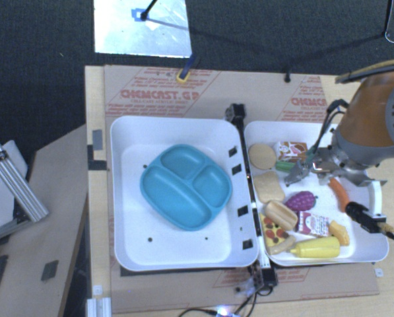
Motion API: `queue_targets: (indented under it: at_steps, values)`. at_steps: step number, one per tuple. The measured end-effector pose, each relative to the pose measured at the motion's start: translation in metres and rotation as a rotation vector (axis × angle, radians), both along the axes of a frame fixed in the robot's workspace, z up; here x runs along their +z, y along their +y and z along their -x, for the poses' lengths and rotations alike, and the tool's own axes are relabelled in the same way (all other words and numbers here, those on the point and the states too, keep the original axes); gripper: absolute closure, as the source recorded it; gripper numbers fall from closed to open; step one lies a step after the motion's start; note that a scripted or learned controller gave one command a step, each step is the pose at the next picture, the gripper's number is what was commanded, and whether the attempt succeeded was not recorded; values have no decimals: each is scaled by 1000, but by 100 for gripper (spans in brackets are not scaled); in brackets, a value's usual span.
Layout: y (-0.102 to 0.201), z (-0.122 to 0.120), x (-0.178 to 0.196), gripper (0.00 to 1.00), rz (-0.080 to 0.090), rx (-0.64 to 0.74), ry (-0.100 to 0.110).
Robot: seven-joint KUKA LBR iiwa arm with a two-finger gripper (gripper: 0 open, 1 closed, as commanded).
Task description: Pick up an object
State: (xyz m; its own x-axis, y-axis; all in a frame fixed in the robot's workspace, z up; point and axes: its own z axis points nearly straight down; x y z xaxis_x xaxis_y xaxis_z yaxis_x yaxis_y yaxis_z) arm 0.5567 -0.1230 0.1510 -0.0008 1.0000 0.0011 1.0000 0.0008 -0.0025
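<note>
A: What did we record in the left bin (127, 197)?

B: We saw a blue plate (186, 185) with three compartments lying flat near that bin's middle, tilted against the bin's edges.

A: And beside it?

B: The right bin (371, 243) touched the left bin along a black divider (246, 190). It held toy food: a tan round (262, 155) at the corner nearest the divider's far end, a small carton (291, 150) just beside it, a pale slice (270, 186) below, a purple piece (301, 200), a hot dog (281, 214), a pizza slice (273, 231), a red packet (313, 224), a yellow bottle (314, 247) along the near wall, and an orange carrot (340, 193).

A: Where was the arm (375, 121)?

B: It reached over the right bin's far side. We placed the gripper (303, 169) low between the carton and the purple piece, near a green piece (286, 166).

A: Was it spread or closed?

B: We could not tell; nothing showed between its tips.
</note>
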Motion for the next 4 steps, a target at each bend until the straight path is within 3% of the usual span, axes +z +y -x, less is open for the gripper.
queue_targets:
  at_steps: [2, 3, 4]
  values:
    - [6, 2, -65, 0, 0, 0, -4]
    - [6, 0, -53, 100, 0, 1, -11]
    - [8, 1, -9, 100, 2, 3, -7]
